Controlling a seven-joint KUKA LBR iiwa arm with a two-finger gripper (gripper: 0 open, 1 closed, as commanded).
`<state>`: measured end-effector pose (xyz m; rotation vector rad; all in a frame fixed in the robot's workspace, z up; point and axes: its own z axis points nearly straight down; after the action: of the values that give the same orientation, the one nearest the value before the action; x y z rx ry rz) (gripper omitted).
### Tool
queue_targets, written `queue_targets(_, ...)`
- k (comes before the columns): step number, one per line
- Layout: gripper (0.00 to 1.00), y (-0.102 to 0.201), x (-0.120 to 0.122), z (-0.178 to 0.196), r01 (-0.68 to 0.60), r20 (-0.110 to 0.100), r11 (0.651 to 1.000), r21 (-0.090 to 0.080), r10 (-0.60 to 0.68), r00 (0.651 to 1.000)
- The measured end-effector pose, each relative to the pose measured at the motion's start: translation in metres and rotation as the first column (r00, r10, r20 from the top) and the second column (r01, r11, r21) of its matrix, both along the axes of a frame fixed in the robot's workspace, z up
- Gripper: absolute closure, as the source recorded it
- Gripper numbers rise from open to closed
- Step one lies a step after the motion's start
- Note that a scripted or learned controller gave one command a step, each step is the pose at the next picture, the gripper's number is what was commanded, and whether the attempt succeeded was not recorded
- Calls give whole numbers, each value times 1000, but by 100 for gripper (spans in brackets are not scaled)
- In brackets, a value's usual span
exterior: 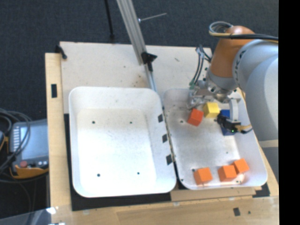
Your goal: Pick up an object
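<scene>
My gripper hangs over the far part of the right bin, below the arm's orange band. Just in front of it, an orange-red cube sits tilted, close to or touching the gripper's tip. A yellow cube lies right beside it, with a blue block further right, partly under the wrist. Three orange cubes lie along the bin's near edge: one at the left, one in the middle, one at the right.
The left bin stands beside the right one, with black clips along the shared rim. A slanted aluminium bar rises from the bench behind the bins. A control pendant lies off the bench at the left.
</scene>
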<state>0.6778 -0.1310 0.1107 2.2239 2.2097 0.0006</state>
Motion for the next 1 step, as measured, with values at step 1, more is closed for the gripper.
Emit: queue_targets(1, 100, 9, -1, 57, -9, 3, 1000, 4, 9, 1000)
